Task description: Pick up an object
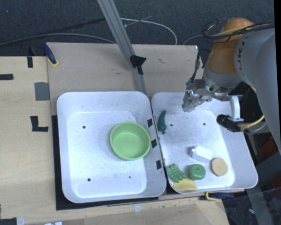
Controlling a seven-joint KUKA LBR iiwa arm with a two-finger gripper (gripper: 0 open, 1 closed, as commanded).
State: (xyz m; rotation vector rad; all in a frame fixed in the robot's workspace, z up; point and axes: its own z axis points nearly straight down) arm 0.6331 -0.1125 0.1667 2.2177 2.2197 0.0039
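The left bin [76, 136] carried a green bowl [130, 141] near its middle, while the right bin [242, 168] held small things along its near edge: a white block [201, 153], a tan disc [219, 166], a green round piece [196, 171]. The gripper [192, 101] hung at the right bin's far edge, nothing between its narrowly set fingers. Descending there, I judged, it might strike the rim or close on air, with the objects well apart.
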